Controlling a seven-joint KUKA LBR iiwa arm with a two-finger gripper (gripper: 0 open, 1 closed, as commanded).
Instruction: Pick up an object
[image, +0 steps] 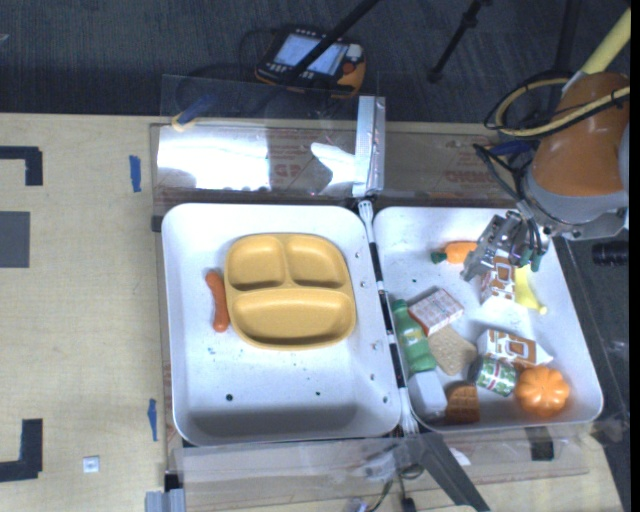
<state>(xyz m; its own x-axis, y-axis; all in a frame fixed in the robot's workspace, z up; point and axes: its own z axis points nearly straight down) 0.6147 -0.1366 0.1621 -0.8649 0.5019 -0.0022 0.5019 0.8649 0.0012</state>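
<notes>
Sitting side by side on the worktop are two shallow white bins, the left bin and the right bin. Along the near edge of the right bin lie one orange pumpkin-shaped toy, one small green-and-white can, one brown cookie-like piece and one pale bottle. Just beyond them sit one red-and-white carton, one tan cracker-like square, one green bottle against the bin's left wall and one red-and-white box. Toward the far edge lie one yellow banana, one orange carrot and another small printed carton. The gripper hangs over that far right part, right above the printed carton; whether the jaws are released or clenched cannot be told, and nothing clearly sits between them. The left bin holds one yellow divided tray with three compartments and, beside its left edge, one orange sausage-shaped toy.
</notes>
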